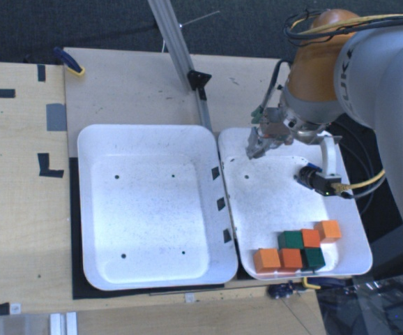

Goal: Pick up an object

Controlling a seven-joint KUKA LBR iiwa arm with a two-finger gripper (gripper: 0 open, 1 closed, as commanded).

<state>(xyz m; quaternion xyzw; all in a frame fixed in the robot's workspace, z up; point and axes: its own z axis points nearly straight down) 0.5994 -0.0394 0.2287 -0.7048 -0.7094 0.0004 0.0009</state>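
The jaws (259,145) hang over the upper left corner of the right bin (271,187), near its far rim, tips pointing down at bare white floor — nothing sits between them, though whether they are spread or closed I cannot tell. The blocks cluster well apart, at the lower right of that bin — orange blocks (267,259) and green blocks (291,239) packed touching. The left bin (146,204) sits just beside on the bench (20,187).

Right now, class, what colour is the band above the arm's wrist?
Orange; the band shows best in the camera view, above the gripper.
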